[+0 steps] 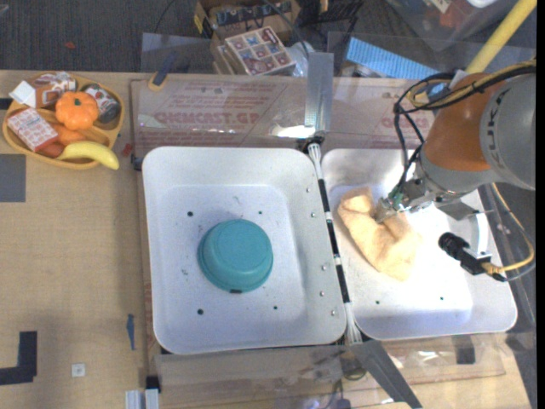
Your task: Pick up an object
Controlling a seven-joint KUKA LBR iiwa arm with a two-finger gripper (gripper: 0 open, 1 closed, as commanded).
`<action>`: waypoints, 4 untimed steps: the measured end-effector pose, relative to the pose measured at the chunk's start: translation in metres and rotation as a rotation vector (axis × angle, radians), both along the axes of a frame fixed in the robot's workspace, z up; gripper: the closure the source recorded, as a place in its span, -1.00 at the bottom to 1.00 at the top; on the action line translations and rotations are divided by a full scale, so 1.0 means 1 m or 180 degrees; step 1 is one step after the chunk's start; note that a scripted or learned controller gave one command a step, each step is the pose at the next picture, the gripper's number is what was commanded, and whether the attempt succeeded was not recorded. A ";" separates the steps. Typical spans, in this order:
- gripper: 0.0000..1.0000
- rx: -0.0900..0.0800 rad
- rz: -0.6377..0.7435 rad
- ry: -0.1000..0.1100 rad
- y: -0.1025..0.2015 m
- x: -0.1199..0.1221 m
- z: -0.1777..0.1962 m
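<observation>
A teal bowl (237,255) lies upside down in the middle of the left bin (170,177). In the right bin (477,309) a pale yellow cloth (381,236) lies crumpled near the left wall. My gripper (392,205) is down on the cloth's upper edge, reaching in from the right under the orange band of the arm. Its fingers are pressed into the fabric, which bunches up around them.
A metal divider (329,228) runs between the two bins. A black fitting with a yellow cable (464,254) lies over the right bin's right side. A basket of toy fruit (64,122) stands on the bench at the far left.
</observation>
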State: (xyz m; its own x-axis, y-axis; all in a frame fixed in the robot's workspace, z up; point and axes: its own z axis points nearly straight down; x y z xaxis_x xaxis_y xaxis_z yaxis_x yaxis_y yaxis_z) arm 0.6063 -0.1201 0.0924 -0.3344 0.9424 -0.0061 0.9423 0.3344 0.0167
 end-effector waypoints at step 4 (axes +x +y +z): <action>-1.00 -0.0012 0.0234 -0.0008 0.006 -0.025 0.000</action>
